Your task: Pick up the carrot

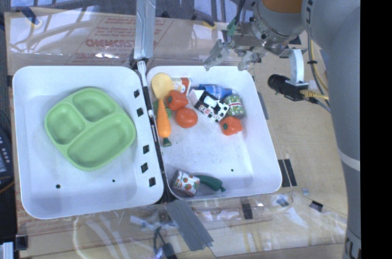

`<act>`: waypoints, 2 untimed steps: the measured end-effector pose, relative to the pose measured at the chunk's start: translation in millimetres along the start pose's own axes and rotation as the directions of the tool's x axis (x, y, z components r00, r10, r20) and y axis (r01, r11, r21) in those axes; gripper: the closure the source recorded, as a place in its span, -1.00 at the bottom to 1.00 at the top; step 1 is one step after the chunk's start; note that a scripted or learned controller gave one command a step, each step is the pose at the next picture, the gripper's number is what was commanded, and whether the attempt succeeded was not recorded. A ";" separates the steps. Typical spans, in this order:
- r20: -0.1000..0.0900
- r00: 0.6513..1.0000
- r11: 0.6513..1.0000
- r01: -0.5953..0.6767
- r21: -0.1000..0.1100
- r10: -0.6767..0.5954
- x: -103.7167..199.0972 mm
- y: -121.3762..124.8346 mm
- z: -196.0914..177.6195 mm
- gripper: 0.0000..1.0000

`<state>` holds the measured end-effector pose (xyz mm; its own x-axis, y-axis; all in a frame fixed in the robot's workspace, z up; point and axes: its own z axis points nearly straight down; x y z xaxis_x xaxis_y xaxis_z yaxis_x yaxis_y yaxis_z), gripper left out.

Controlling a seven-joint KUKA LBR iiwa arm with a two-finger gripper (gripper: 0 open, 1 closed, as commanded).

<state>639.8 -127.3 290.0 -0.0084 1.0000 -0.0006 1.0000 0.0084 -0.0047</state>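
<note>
Carrot (163,120) is seen lying lengthwise against the left wall of the right bin (260,129), its orange body pointing toward the far edge and its small green top toward the near edge. Just beyond its far end a yellow lemon-like piece (161,85) is found, and touching or nearly touching its upper right side is a red tomato-like piece (176,100), with a second one (186,117) just beside that. Further toward the right wall a black-and-white carton (211,106) and another small red fruit (231,125) are placed. Near the bin's near edge a small printed can (184,182) and a dark green vegetable (211,183) are lying together. In the left bin (24,129) a green divided plate (90,127) is set.

The gripper (236,52) is held above the far edge of the right bin, well apart from the carrot, with nothing between its fingers; the fingers appear spread wide, though they are small and partly blurred. The step in hand is judged to be the approach, with the grasp not yet begun. For the next move, travel toward the left wall and a descent over the carrot's middle would be called for, with the fingers set across its narrow width. Little room is left by the bin wall on one side and the red piece on the other, so a collision or a missed grasp could be risked.
</note>
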 end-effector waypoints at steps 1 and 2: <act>0.000 0.992 0.992 -0.127 0.003 0.127 73.3 -12.3 100.7 -1.00; -0.001 0.957 0.957 0.289 0.000 -0.289 105.9 -63.8 97.2 -1.00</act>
<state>574.6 -22.0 193.1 -0.2967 0.9550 0.0015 0.9549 0.2967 -0.0045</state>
